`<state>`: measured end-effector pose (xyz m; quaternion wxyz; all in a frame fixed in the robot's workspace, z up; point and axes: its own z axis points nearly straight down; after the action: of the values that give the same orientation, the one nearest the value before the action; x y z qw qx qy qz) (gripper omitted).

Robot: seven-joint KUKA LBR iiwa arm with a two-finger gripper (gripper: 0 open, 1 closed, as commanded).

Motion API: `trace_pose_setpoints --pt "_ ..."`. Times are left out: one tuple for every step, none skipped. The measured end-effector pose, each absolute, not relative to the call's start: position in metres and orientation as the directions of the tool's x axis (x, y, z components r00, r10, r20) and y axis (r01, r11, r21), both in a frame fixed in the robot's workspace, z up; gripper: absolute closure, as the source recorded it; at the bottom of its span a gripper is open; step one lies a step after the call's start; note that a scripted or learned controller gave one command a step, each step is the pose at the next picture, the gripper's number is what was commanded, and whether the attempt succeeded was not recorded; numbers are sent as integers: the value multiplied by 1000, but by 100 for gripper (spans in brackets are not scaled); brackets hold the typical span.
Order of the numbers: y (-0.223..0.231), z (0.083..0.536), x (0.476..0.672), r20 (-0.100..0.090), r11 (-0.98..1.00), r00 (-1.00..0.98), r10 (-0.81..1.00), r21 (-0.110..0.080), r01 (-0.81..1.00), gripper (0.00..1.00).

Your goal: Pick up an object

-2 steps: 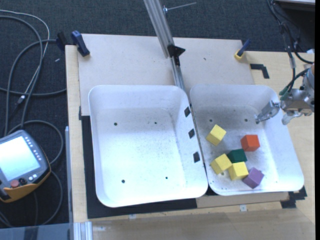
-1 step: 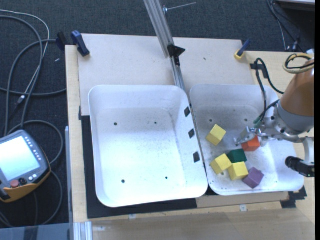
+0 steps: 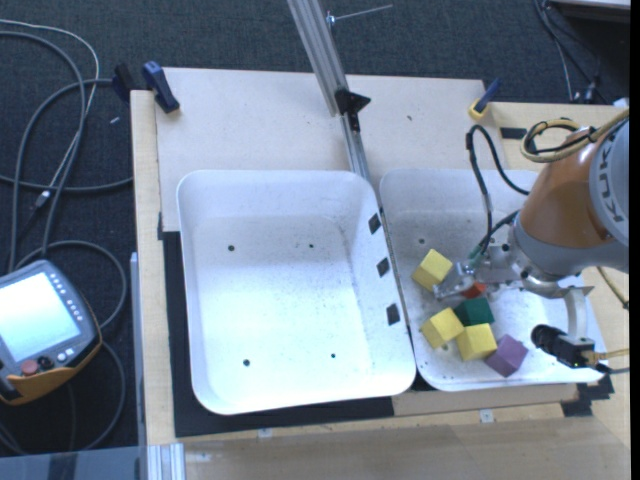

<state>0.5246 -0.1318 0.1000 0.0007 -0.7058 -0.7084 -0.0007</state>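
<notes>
The right bin [image 3: 440, 193] holds several small blocks in its near half. A yellow cube [image 3: 434, 268] lies furthest back, and a second yellow block [image 3: 441, 326] and a third yellow cube [image 3: 477, 341] lie nearer the front. A dark green cube [image 3: 473, 313] sits between them, and a purple block [image 3: 508, 355] rests by the front rim. My gripper [image 3: 463, 280] is down in this bin, just right of the rear yellow cube and just above the green cube. A small red patch [image 3: 479, 290] shows at the gripper; I cannot tell what it is.
The left bin [image 3: 200, 208] stands beside the right one, with black tabs along the shared wall. A slanted metal pole [image 3: 318, 43] rises from the back of the bench. A blue clamp [image 3: 160, 86] sits at the bench's back left corner. A teach pendant [image 3: 40, 328] lies on the floor at left.
</notes>
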Motion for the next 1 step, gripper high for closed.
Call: trace_pose_setpoints --pt "-87 99 546 1 6 -6 1000 1 1000 0"
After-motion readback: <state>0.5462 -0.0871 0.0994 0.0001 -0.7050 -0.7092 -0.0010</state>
